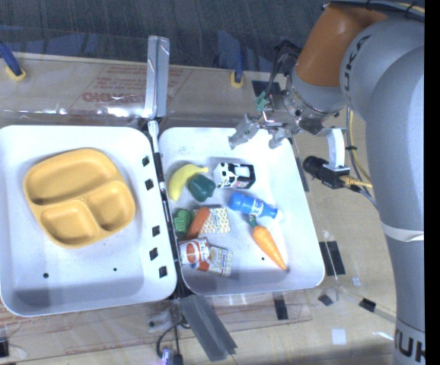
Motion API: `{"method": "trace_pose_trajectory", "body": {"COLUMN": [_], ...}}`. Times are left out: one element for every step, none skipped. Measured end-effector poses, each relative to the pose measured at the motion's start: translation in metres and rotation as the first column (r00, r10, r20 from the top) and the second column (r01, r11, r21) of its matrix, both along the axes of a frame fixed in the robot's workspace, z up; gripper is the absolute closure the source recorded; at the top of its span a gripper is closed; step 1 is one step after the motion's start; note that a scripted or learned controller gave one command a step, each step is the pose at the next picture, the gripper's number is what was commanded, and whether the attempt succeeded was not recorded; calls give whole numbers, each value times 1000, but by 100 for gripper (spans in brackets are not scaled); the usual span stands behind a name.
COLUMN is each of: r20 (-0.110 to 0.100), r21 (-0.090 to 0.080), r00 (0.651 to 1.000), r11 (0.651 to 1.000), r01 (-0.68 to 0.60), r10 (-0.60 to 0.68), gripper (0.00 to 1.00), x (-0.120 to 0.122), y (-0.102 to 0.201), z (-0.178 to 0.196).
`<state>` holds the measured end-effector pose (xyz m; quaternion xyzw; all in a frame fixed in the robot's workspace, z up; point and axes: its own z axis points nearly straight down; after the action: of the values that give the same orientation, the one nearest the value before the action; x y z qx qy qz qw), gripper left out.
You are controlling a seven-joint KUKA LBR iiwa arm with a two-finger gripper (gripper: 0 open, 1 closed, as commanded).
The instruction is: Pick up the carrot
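Note:
The carrot [269, 245] is orange with a small green top and lies in the right bin [300, 204], near its front right corner, pointing toward the front right. A blue bottle [252, 204] rests just behind its green end. My gripper [263, 134] hovers over the bin's back edge, well behind the carrot, open with nothing between its two grey fingers.
The right bin also holds a yellow banana-like toy [180, 178], a dark green piece [201, 187], a black-and-white carton [235, 175], a small orange and green item [192, 221] and a red-labelled packet [205, 256]. A yellow divided tray [79, 196] sits in the left bin [22, 280].

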<state>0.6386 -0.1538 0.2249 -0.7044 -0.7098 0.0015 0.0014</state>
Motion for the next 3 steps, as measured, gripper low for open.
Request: {"method": "trace_pose_trajectory", "body": {"r20": [0,5,2], "r21": [0,-2,1], "r00": [1000,968,897], "r11": [1000,968,897], "r01": [8,-250,-442], "r10": [-8,250,442], "gripper": [0,0,0], "x": [18,19,-34], "y": [47,10,-21], "z": [-52,-7,-66]}}
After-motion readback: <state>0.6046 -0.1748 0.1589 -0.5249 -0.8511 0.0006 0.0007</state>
